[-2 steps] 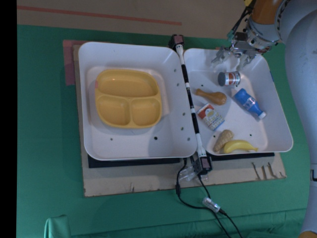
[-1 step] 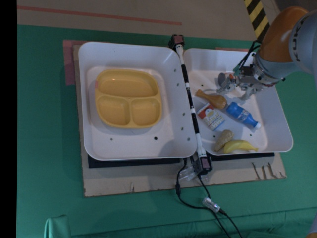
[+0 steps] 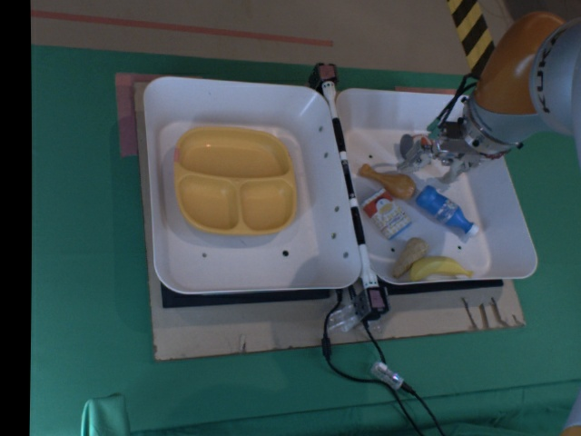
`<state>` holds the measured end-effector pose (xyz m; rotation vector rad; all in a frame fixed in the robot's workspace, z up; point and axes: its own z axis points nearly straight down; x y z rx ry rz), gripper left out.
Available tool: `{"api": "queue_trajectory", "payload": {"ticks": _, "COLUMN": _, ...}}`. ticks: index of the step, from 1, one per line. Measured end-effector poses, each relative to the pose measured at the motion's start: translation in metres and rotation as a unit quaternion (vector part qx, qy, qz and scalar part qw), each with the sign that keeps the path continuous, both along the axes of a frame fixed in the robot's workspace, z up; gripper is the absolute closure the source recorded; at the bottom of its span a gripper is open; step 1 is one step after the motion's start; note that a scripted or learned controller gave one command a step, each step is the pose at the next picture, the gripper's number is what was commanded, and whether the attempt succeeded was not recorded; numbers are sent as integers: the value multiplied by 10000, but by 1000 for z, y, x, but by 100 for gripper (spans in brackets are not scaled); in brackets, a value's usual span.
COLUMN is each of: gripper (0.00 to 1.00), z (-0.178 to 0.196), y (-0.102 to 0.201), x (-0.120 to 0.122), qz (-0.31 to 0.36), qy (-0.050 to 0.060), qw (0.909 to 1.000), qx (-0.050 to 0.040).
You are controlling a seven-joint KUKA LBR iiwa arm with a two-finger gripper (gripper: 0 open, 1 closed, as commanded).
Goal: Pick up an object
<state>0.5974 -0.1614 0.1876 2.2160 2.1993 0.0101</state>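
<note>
Pickable items are seen in the right white bin (image 3: 508,243): a brown toy chicken drumstick (image 3: 388,181), a blue plastic bottle (image 3: 445,211), a small red-and-white carton (image 3: 387,215), a tan ginger-like piece (image 3: 409,255) touching a yellow banana (image 3: 439,267). The two-finger gripper (image 3: 442,157) is positioned low over that bin's upper part, just above the bottle; its opening cannot be told. A yellow three-compartment plastic plate (image 3: 235,179) is seated in the left white bin (image 3: 182,271).
</note>
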Motion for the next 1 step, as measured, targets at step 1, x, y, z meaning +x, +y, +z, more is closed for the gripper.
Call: {"api": "queue_trajectory", "payload": {"ticks": 1, "gripper": 0, "z": 0, "y": 0, "x": 0, "qz": 0, "qy": 0, "qw": 10000, "qx": 0}}
